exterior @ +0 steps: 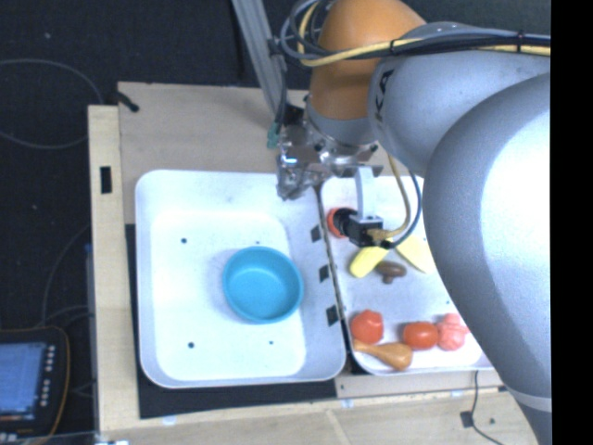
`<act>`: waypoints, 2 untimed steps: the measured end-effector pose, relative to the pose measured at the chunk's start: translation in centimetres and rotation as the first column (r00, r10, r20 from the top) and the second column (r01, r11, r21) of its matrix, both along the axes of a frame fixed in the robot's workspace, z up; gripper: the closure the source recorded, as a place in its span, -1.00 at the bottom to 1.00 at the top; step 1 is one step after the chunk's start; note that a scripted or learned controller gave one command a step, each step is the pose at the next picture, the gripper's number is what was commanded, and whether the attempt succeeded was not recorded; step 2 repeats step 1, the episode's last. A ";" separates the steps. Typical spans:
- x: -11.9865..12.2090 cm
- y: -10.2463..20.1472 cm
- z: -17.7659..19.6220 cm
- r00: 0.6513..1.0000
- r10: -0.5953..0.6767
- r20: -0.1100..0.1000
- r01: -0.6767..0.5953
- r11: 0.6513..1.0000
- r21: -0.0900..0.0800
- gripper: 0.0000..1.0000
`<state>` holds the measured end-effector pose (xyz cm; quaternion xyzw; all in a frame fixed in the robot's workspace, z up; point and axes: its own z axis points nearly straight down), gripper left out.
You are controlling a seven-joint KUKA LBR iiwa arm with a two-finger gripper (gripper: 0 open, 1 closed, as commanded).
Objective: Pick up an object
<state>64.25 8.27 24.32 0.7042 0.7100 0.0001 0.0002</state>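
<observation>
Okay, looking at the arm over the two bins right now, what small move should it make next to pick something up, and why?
Probably a short shift toward the right bin. The gripper hangs over the top edge of the left bin, near the divide, and the blue bowl there sits well below it. The banana and the other small toys lie just across the divide, so that looks like the closer target.
</observation>
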 end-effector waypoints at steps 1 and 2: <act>-0.2 -0.4 0.1 1.000 -0.004 -0.003 0.004 1.000 -0.003 -1.00; -0.2 -0.4 0.1 1.000 -0.004 -0.003 0.004 1.000 -0.003 -1.00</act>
